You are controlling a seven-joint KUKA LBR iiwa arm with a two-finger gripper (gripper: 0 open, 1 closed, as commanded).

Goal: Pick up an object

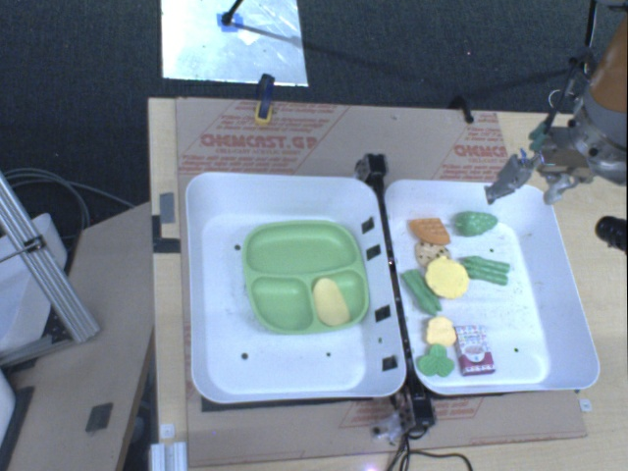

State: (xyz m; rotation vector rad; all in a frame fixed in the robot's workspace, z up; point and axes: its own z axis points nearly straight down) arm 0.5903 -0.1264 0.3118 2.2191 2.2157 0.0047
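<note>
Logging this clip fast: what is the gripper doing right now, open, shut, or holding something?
Gripper: open, fingers spread, holding nothing, above the far edge of the right bin.

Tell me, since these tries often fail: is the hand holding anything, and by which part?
Nothing is held. The hand hangs open above the right bin's far edge, with nothing between its fingers.

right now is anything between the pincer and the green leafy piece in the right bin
Nothing visible. The pincer is open above the right bin's far edge, and the leafy piece lies just left of it on bare bin floor, with nothing on top.
</note>
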